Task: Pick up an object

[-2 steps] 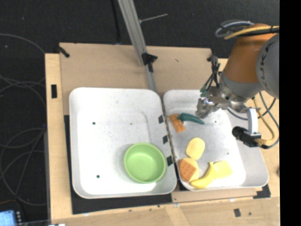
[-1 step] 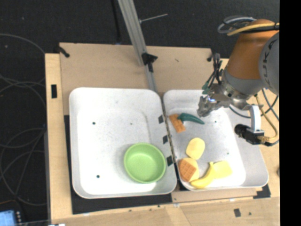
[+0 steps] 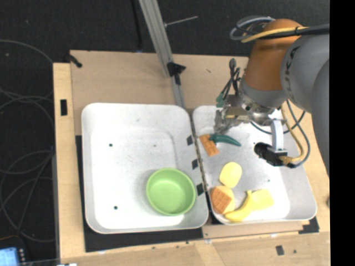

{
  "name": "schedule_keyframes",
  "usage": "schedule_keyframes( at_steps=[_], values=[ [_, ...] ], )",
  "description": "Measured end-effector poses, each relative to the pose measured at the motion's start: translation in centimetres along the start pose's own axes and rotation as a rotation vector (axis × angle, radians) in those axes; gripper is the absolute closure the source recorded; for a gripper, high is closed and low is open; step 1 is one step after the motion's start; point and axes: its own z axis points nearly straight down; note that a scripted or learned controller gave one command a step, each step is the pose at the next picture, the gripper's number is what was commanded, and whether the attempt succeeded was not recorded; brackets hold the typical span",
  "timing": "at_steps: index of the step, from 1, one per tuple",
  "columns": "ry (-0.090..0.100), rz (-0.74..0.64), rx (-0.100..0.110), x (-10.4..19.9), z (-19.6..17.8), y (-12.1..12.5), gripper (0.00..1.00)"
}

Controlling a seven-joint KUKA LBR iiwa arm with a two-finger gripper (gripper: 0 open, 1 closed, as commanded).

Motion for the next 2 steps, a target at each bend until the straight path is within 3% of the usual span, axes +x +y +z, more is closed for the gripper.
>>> schedule_keyframes(
  at_steps=[2],
  values=[
    [0.003, -0.007, -0.001, 10.9, -2.2, 3.5, 1.0]
  ],
)
